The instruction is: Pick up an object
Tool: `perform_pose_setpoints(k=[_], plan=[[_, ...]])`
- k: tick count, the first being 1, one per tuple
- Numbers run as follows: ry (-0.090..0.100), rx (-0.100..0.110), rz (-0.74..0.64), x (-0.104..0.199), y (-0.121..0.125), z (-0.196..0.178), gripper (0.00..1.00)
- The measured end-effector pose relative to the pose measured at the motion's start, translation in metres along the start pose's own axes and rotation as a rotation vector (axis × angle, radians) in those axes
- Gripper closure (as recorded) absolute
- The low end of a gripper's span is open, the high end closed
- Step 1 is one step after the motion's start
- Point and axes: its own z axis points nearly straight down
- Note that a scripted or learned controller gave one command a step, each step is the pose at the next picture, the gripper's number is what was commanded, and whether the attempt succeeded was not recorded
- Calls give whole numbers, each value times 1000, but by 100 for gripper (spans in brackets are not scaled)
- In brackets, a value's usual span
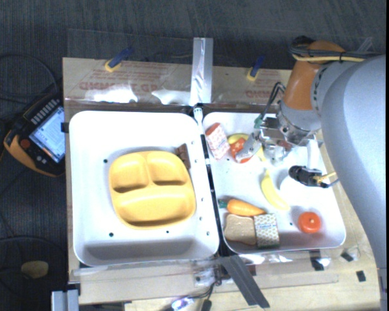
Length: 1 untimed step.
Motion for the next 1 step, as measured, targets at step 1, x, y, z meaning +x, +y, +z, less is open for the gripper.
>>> perform_pose_setpoints(k=[1], plan=[[-5,4,-2,0,-1,-8,100]])
